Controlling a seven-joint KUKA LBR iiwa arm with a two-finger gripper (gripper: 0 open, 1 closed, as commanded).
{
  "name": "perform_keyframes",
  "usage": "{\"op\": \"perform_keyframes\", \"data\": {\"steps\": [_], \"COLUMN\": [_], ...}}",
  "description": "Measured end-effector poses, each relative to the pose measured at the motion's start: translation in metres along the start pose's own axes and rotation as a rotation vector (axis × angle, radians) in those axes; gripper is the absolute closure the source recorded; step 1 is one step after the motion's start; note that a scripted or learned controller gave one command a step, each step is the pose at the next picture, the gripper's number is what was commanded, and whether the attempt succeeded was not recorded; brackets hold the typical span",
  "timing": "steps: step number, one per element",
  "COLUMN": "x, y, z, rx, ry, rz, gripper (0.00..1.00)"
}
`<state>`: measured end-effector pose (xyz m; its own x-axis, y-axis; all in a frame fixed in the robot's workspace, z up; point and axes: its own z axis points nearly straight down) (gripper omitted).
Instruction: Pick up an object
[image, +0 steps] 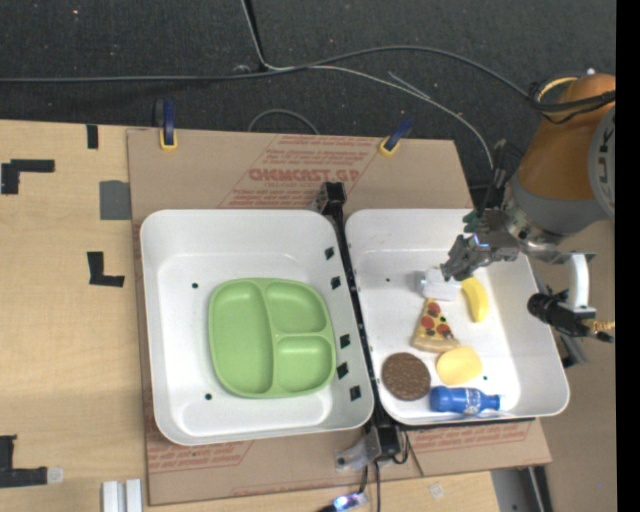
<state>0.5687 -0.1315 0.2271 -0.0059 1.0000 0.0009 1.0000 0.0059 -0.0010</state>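
White plastic bins sit side by side on a cardboard sheet over the worktop (60, 300). Camera view: the left bin (170, 240) holds a green divided plate (270, 335); the right bin (400, 235) holds the candidate objects and the working end of the arm. The gripper (462, 262) sits low over the right bin's upper middle, reaching in from the right. How far apart the fingers stand cannot be told from this angle, and nothing is visibly between them. A small pale block (442, 287) lies just below and to the left of the gripper tip; whether it touches the gripper cannot be told. A yellow banana piece (474, 300) lies just beside it, directly below the gripper, its long axis running roughly top to bottom. Further toward the near rim lie a pizza slice (435, 326), a yellow round item (458, 365), a brown disc (406, 374) and a blue bottle (462, 401) lying on its side. Judgement: the pale block and the banana piece are the nearest targets, needing only a short shift toward the near rim; no pick is yet confirmed.
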Motion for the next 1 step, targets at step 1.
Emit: {"op": "perform_keyframes", "data": {"steps": [1], "x": [0.0544], "y": [0.0136], "z": [-0.009], "rx": [0.0], "ry": [0.0], "rz": [-0.001], "gripper": [1.0]}}
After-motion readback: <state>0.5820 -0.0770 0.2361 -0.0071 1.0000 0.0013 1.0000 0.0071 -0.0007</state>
